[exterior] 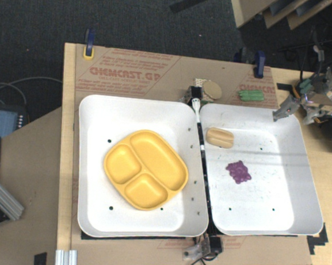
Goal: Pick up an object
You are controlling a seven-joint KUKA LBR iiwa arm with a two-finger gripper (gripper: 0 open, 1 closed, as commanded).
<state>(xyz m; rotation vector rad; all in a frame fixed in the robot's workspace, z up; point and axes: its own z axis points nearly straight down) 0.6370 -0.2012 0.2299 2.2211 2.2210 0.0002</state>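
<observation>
In the left bin (92, 122) lies a yellow divided plate (145, 169). The right bin (298, 210) holds a tan bread roll (219, 138) near its top left corner and a small purple grape bunch (239, 171) near its middle. My gripper (298, 112) hangs over the right bin's top right corner, well away from both items. It is open, and nothing sits between its fingers (283, 110).
On the cardboard behind the bins lie a green object (252, 95) and a round tan disc (212, 90). Blue clamps (89, 50) hold the board's back edge. Cables and a black clip (194, 94) sit between the bins.
</observation>
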